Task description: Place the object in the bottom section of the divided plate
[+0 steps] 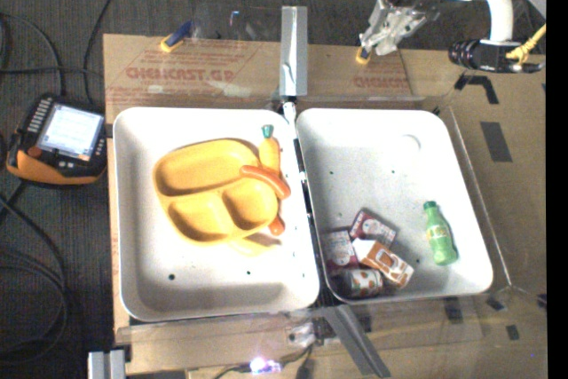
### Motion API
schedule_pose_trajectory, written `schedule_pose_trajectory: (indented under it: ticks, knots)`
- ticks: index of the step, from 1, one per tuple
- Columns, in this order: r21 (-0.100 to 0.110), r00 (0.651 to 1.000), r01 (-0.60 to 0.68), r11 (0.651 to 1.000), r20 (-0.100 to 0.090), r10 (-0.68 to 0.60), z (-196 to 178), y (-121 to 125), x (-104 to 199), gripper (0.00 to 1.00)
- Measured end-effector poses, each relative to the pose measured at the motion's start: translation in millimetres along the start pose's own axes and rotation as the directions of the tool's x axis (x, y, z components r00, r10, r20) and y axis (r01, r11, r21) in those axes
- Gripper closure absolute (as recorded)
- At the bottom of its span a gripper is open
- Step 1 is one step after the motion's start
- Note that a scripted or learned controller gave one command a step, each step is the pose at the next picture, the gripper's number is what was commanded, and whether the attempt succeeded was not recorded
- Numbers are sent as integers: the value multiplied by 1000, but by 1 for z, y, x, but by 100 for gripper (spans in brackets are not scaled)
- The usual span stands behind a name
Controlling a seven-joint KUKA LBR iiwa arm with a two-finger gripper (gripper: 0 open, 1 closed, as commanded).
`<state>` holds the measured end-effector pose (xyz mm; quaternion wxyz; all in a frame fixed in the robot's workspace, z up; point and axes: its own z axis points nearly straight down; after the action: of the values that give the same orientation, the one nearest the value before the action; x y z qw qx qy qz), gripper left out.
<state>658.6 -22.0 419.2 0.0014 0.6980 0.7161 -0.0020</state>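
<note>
The end effector [383, 33] is hanging high above the far edge of the table [204, 67], beyond the right bin [461, 155], with nothing between its fingers; whether they are spread or closed I cannot tell. In the right bin, a green bottle [438, 233] is lying near the right wall, and several small packets [366, 253] are crowding the near left corner. In the left bin [133, 262], the yellow divided plate [213, 189] is sitting tilted, with a carrot [269, 149] and a hot dog [264, 181] resting along its right rim.
</note>
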Motion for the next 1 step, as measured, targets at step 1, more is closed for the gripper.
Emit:
schedule_pose_trajectory:
  ticks: [1]
  knots:
    - [0,970,244,970,-1,-244,24,10,-12,100]
